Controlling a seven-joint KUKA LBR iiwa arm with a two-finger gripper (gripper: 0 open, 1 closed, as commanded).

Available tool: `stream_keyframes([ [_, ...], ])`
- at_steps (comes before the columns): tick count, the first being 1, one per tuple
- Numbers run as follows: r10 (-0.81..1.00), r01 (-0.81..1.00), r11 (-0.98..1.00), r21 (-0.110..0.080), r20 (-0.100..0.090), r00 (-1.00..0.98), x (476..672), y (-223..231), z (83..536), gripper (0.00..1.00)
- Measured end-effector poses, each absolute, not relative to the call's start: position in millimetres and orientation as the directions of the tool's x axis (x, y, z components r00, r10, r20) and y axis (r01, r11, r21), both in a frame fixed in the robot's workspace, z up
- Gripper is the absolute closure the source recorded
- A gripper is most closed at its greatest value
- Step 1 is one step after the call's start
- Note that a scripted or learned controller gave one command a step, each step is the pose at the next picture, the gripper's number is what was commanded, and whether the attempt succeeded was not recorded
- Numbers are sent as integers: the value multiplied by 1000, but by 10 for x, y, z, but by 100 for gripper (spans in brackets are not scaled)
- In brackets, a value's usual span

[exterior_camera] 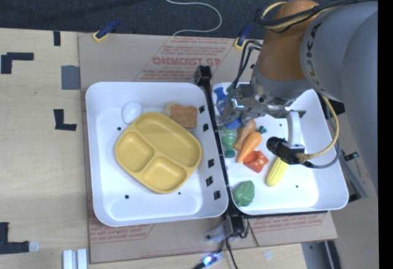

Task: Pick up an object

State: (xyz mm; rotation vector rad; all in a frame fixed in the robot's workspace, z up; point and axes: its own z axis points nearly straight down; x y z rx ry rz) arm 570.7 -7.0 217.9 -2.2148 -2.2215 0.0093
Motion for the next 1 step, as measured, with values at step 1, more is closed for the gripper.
stream_keyframes([
  [1,1000,1000,2,-6,0,-2,5781,-181,2280,100],
])
